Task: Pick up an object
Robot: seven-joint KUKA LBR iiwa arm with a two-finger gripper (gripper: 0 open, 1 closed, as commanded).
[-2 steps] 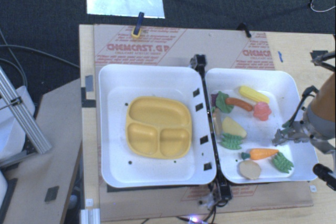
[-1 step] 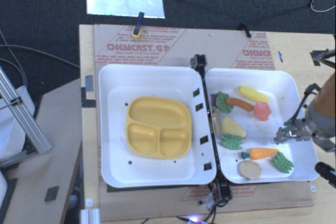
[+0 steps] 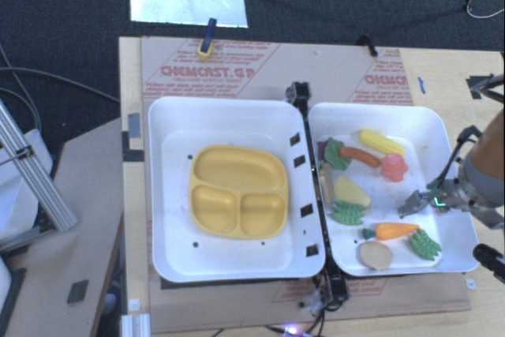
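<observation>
The pincer (image 3: 416, 204) hangs low over the right bin (image 3: 430, 122), near its right wall, above bare white floor; whether it is clenched or released cannot be told. The toy food crowds that bin's left and front — a carrot (image 3: 396, 230) just below the pincer, green leaf (image 3: 424, 245) beside the front rim, corn (image 3: 383, 142) toward the back. The left bin (image 3: 170, 170) holds a yellow tray (image 3: 237, 191), with open floor around it.
</observation>
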